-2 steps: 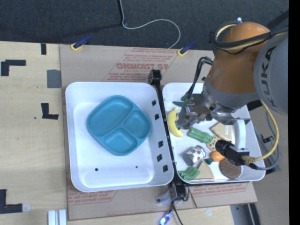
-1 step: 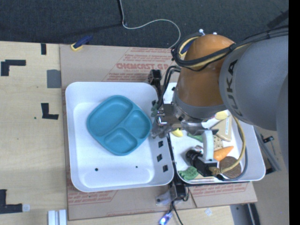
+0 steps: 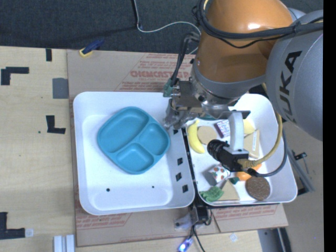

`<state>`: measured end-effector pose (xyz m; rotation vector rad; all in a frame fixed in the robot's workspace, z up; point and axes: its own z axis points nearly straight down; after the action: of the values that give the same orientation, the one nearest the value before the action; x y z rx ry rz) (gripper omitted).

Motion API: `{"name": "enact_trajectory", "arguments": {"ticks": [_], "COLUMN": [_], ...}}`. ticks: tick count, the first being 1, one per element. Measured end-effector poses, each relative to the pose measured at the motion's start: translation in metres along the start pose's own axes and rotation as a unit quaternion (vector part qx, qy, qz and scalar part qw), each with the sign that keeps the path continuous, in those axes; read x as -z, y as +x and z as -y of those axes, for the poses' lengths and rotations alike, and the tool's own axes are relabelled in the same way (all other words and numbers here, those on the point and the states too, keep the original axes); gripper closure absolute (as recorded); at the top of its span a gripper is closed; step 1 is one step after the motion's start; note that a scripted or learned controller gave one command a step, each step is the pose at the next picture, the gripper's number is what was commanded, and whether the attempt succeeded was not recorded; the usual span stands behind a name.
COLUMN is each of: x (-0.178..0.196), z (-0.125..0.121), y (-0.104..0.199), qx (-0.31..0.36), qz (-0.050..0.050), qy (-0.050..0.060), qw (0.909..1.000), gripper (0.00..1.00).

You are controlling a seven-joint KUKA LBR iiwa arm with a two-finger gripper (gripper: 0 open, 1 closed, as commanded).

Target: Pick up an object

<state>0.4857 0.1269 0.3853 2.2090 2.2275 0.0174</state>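
- Surface: we list a tan board bench [image 3: 31, 156] with black angular marks. On it lies a brown cardboard sheet [image 3: 142, 72] printed in red lettering, which sits under both bins.
- Room: past the bench's far edge we note a dark grey floor covering [image 3: 63, 9]. A thin white cable [image 3: 157, 29] trails across it, and a small blue-and-yellow clip [image 3: 92, 46] lies at that edge.
- Left shallow white bin [image 3: 131, 193]: it holds a blue three-compartment plastic plate [image 3: 134, 139], lying flat and turned diagonally, toward the bin's right side.
- Right shallow white bin [image 3: 283, 175]: a yellow curved banana [image 3: 196, 138] lies near the left wall. In the near part we see a round brown disc [image 3: 259, 188], a green crumpled piece [image 3: 212, 195] and a small grey-and-white block [image 3: 216, 175].
- Grey arm with orange dome [image 3: 236, 35]: it hangs above the right bin's far half.
- Two-finger gripper [image 3: 176, 115]: it sits above the adjoining bin rims, just beside the plate's right edge. We cannot tell whether its jaws are spread or pressed together.
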Motion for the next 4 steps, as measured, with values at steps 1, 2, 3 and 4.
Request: {"name": "enact_trajectory", "arguments": {"ticks": [1,2,3,4], "x": [0.003,0.002,0.012,0.022], "z": [0.001,0.001,0.001,0.001], "y": [-0.003,-0.003,-0.003,-0.003], "qx": [-0.003,-0.003,-0.002,-0.002], "qz": [0.004,0.004,0.004,0.005], "qy": [0.007,0.007,0.007,0.008], "qw": [1.0000,1.0000,1.0000,0.9999], "gripper": [1.00,0.00,1.00,1.00]}}
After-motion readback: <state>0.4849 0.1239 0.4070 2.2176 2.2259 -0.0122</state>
